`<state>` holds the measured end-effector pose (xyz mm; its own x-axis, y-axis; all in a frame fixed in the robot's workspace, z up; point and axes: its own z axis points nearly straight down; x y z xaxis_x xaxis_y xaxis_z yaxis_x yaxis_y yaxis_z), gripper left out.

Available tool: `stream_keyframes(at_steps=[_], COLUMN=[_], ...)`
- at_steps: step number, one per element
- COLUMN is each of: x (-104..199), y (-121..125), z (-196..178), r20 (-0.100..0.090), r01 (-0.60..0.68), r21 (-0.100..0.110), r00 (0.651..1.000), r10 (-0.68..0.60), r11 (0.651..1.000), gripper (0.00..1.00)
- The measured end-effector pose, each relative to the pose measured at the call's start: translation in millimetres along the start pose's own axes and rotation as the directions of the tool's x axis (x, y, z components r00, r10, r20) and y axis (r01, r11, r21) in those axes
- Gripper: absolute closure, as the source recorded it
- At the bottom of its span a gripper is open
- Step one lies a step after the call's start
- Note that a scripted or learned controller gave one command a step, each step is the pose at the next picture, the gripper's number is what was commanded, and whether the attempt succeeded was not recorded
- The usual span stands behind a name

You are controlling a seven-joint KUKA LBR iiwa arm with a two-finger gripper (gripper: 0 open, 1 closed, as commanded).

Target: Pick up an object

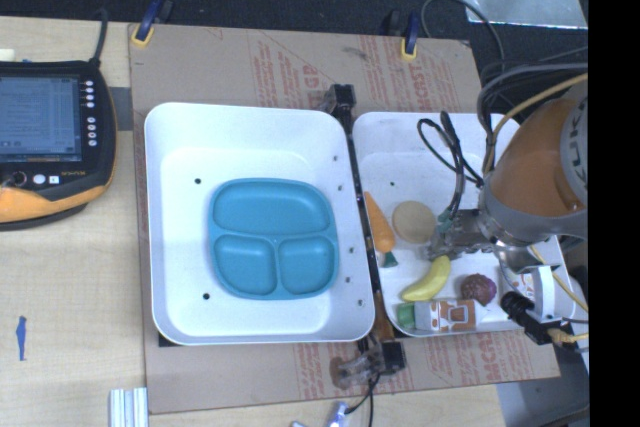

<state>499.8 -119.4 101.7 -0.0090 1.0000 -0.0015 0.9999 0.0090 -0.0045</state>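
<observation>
The right white bin (400, 140) holds an orange carrot (378, 225) along its left wall, a tan round disc (411, 220), a yellow banana (428, 280), a dark red berry-like piece (479, 289) and a small carton (443, 317) at the front. My gripper (452, 243) hangs low in this bin, just above the banana and right of the tan disc. The arm's orange band and grey wrist hide most of it.
The left white bin (175, 165) carries a blue divided plate (273, 237). A teach pendant (50, 140) lies on the bench at far left. Black cables (450, 150) loop over the right bin's back half. Clamps sit at the cardboard's rear edge.
</observation>
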Motion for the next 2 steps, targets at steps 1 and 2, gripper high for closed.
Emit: stream_keyframes(at_steps=[1,2], x=[94.5,116.0], y=[-8.9,73.5], z=[-90.4,-90.5], r20=[-0.003,-0.002], r01=[-0.004,-0.005], r21=[-0.003,-0.002], r00=[1.000,1.000], r10=[0.004,0.005], r11=[1.000,1.000], gripper=[1.00,1.00])
